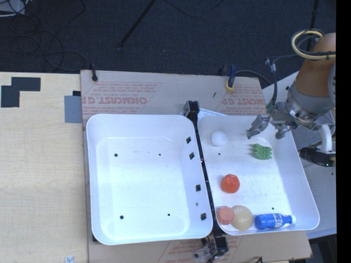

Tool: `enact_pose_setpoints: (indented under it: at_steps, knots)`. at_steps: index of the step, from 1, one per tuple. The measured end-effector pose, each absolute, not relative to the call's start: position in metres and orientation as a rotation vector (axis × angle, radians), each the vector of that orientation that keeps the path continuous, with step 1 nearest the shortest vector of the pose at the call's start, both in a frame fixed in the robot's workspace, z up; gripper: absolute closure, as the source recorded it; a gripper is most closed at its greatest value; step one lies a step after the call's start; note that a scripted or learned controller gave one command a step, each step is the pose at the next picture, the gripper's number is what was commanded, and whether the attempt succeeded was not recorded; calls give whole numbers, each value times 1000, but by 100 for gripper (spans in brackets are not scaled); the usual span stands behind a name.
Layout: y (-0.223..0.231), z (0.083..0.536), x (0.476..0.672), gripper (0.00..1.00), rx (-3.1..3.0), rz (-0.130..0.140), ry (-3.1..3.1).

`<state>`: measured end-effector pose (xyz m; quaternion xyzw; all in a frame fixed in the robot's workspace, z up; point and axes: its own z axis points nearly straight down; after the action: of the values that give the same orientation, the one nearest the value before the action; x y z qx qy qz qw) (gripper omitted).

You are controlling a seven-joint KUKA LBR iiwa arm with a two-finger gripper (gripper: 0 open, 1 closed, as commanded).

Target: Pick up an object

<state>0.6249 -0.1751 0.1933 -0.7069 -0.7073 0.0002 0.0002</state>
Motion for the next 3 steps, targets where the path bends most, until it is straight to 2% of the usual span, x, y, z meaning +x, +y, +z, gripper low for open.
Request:
enact_pose_setpoints:
  at_steps: [1,2,3]
  knots:
    - [-122,95,558,0,-2212,10,-2211]
    - [-135,87,489,0,-2220,4,-2214]
    - [-137,98,492,100,-2226,2,-2212]
